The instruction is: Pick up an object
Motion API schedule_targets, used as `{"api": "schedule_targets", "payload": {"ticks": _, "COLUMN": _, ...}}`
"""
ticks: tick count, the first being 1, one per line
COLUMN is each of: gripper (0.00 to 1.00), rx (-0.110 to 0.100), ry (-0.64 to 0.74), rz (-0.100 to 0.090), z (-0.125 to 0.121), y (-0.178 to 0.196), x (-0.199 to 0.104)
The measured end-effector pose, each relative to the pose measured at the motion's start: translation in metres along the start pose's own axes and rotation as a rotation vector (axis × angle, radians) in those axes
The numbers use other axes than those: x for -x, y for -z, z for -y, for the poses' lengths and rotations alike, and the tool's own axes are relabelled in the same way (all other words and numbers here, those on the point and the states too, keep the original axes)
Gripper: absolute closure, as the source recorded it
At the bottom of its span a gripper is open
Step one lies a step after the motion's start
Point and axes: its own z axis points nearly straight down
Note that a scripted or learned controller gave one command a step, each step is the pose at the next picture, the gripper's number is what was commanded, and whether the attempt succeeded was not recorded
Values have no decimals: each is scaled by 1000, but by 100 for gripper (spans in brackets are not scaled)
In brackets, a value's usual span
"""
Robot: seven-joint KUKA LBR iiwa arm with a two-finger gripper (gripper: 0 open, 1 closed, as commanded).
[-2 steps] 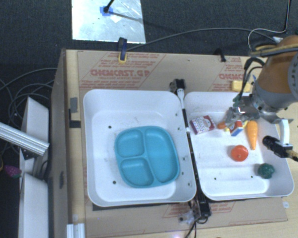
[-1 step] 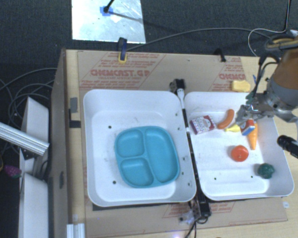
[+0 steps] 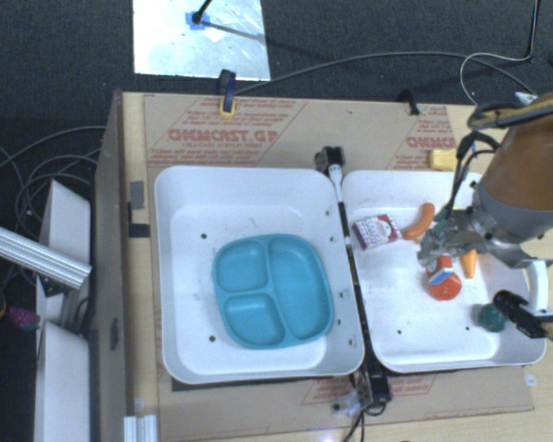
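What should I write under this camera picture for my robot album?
Gripper low over a red toy in the right bin; blue tray in the left bin.

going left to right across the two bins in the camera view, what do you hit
left bin → blue divided plate → right bin → small red and white packet → orange sausage-shaped item → gripper, with a red and white object just below it → dark green object

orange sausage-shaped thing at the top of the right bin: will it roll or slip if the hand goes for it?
The orange piece looks long and rounded, so a nudge would probably roll it sideways. Its smooth surface suggests it could slip. It lies beside the red-and-white packet, which may get bumped.
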Motion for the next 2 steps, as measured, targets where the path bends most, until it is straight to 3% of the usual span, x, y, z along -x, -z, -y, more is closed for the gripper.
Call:
{"api": "schedule_targets", "payload": {"ticks": 1, "gripper": 100, "rx": 2, "ry": -1, "rz": 1, "z": -13, "y": 9, "x": 13}}
{"api": "schedule_targets", "payload": {"ticks": 2, "gripper": 100, "rx": 0, "ry": 1, "rz": -1, "z": -11, "y": -14, "x": -35}}
